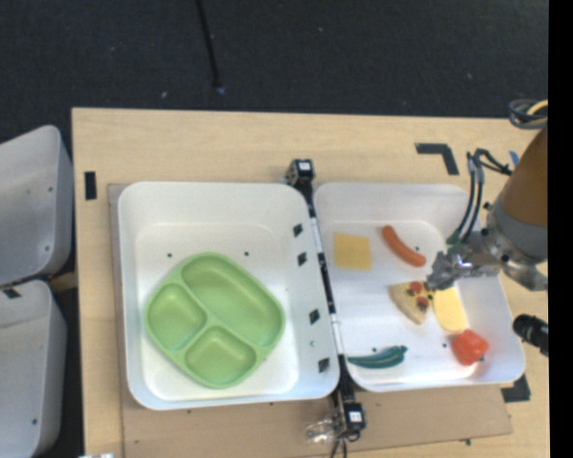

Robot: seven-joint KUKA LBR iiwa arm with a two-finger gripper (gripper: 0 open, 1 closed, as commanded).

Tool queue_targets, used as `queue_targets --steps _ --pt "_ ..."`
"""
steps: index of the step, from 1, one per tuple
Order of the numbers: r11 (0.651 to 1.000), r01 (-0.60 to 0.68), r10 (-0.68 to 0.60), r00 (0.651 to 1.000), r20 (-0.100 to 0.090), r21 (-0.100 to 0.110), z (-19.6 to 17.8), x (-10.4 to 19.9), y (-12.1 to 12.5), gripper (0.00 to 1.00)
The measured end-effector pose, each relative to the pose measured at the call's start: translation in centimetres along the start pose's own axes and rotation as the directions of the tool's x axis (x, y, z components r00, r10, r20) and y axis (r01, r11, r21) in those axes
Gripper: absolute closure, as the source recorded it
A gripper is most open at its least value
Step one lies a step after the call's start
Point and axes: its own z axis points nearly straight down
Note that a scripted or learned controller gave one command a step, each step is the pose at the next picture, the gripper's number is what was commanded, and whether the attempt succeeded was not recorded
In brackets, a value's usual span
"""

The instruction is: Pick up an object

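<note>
The right bin (363, 203) holds several toy foods: a yellow square slice (352, 252), a red-orange sausage (402, 244), a pizza wedge (413, 301), a pale yellow block (449, 310), a red-orange pepper (469, 347) and a dark green pod (377, 357). My gripper (441, 273) reaches in from the right and hangs low between the pizza wedge and the pale yellow block, right over their upper ends. Nothing is visibly between its fingers.
The left bin (138, 208) bears a green divided plate (215, 319). A raised divider with black clips (317, 256) separates the bins. The wooden bench (220, 141) surrounds them, and grey panels (19, 208) stand off to the left.
</note>
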Motion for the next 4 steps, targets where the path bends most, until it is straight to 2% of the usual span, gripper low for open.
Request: queue_targets --steps 1,4 --pt "1.000 -0.001 0.001 1.000 -0.001 0.002 0.3 5.5 1.4 1.00" --pt "1.000 0.001 -0.001 1.000 -0.002 0.002 -4.0 21.4 5.6 1.00"
